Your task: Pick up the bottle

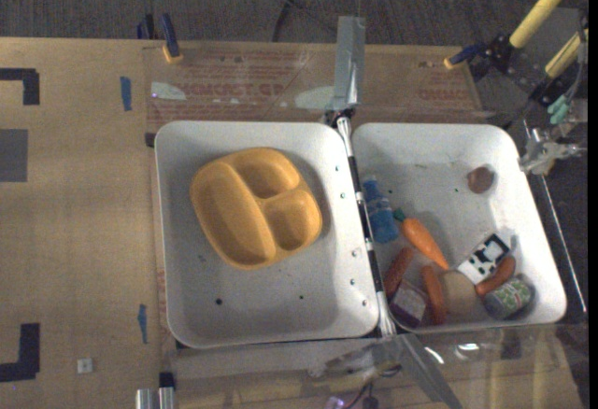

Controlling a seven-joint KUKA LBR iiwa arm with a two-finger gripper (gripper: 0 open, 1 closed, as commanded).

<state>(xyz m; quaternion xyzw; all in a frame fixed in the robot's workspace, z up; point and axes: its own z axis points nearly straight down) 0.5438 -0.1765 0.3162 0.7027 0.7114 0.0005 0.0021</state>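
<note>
Bench of pale wood bearing two shallow white bins side by side. The left white bin holds a yellow-orange three-compartment plastic tray. The right white bin holds the small blue plastic bottle, lying against its left wall, just beside an orange toy carrot; nearer the front lie red sausage-shaped pieces, a black-and-white patterned card and a round patterned can. A small brown round object sits apart near the right wall. Whether the gripper is open or shut cannot be told.
</note>
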